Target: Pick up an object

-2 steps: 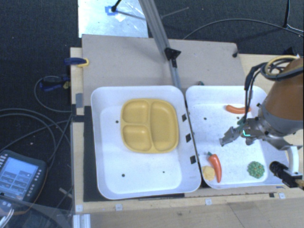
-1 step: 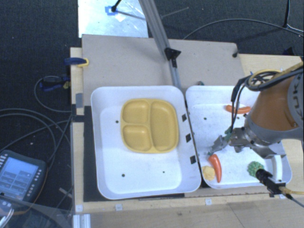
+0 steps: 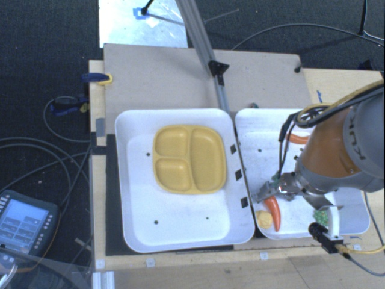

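Observation:
In the right bin point(image 3: 258, 131), near its front left corner, lie a red-orange carrot-shaped object point(image 3: 274, 212) and a small yellow round object point(image 3: 263, 220), touching each other. A green object point(image 3: 323, 217) lies further right, by the front wall. An orange object point(image 3: 297, 139) peeks out behind the arm near the bin's middle. My gripper point(image 3: 270, 192) is low in the right bin, just above the top end of the carrot-shaped object. The grey and orange wrist hides most of the bin's right half.
The left bin point(image 3: 138, 221) holds a yellow divided plate point(image 3: 189, 159) in its upper middle. A grey pole point(image 3: 198, 29) slants down to the gap between the bins. Cables and a handheld pendant point(image 3: 21, 221) lie on the floor at left.

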Available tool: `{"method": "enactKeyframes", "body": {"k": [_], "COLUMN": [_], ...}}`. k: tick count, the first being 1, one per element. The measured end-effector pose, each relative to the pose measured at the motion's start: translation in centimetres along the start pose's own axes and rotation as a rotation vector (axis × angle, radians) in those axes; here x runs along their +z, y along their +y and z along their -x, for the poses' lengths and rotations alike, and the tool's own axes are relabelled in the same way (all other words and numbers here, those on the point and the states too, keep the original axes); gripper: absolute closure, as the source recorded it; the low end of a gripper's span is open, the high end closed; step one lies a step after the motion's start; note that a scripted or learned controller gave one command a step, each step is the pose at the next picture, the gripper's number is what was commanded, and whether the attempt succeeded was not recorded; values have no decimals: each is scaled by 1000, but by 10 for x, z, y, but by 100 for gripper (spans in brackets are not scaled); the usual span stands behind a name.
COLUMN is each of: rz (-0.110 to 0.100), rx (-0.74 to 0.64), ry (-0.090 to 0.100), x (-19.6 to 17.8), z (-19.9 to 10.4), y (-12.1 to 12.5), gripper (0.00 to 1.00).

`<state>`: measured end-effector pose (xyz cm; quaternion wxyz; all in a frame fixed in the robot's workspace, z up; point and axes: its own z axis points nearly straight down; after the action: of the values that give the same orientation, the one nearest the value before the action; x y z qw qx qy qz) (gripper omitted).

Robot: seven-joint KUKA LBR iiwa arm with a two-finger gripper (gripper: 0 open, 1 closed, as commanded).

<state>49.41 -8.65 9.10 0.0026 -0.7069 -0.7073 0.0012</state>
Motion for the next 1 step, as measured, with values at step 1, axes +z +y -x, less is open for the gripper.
{"method": "enactKeyframes", "body": {"k": [1], "rz": [4], "rx": [1], "ry": [-1], "x": [1], "z": [0], "y": [0], "gripper": [0]}}
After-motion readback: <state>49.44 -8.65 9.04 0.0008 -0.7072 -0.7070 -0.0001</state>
